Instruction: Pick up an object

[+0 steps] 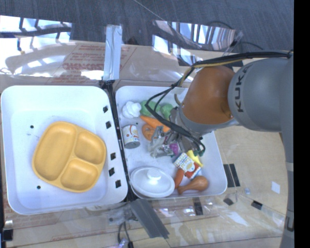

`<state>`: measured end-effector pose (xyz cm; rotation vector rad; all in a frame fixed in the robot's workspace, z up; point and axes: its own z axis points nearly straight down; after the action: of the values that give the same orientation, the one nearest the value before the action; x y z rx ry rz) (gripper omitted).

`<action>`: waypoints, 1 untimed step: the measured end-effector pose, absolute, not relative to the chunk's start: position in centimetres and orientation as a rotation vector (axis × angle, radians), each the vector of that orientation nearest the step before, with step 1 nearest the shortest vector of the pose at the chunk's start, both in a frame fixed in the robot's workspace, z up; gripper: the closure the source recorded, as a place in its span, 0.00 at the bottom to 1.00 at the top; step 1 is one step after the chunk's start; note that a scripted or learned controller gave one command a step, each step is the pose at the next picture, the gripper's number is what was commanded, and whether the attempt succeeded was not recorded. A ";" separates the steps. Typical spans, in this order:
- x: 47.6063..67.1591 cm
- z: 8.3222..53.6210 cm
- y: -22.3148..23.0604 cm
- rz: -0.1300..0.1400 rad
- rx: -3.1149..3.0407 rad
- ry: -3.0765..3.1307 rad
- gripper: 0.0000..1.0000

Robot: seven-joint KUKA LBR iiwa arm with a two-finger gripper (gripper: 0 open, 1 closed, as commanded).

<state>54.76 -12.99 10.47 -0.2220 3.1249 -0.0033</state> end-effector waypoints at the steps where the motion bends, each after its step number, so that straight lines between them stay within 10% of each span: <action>1: 58.5 19.6 -7.8 -0.001 -0.143 3.129 1.00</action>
<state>58.52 -7.83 19.61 -0.1431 3.1292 -0.0007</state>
